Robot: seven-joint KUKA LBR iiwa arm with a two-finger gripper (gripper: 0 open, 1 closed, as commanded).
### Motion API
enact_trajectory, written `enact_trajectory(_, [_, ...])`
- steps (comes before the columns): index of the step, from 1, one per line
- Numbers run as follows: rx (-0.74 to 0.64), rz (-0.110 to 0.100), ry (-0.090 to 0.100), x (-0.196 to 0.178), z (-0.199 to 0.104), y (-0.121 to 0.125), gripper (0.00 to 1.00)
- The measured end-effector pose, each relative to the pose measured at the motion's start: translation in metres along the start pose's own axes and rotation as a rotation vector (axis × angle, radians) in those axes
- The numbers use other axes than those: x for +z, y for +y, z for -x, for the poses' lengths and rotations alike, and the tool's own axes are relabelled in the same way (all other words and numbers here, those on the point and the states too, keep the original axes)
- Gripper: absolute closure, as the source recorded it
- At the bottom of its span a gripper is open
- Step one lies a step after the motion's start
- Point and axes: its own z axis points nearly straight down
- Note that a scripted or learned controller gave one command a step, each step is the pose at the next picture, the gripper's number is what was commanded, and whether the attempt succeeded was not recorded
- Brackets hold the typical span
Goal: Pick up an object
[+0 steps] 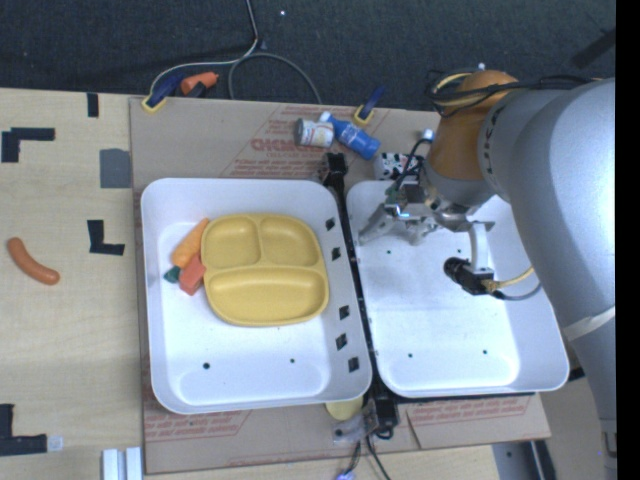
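A yellow divided plate [265,268] lies in the left bin [250,378]. Against the plate's left edge rests an orange toy carrot [189,244], with a small red and green piece [186,279] just below it. My gripper [398,231] hangs over the upper left part of the right bin [470,358], close to the wall between the two bins. Its metal fingers [372,227] are spread open and nothing sits between them. The white floor under the gripper is bare.
Behind the bins on the cardboard lie a white and blue bottle-like object [338,133], a blue clamp [369,104] and an orange and yellow clamp [180,87]. A toy sausage [32,261] rests on the bench far left. The arm [560,188] covers the right bin's right side.
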Motion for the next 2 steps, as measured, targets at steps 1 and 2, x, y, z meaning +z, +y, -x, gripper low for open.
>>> enact_trajectory(1, [-0.003,-0.009,0.000,0.0010,0.0009,0.0239,0.00])
enact_trajectory(2, [-0.001,-0.006,-0.001,0.0008,0.0009,0.0235,0.00])
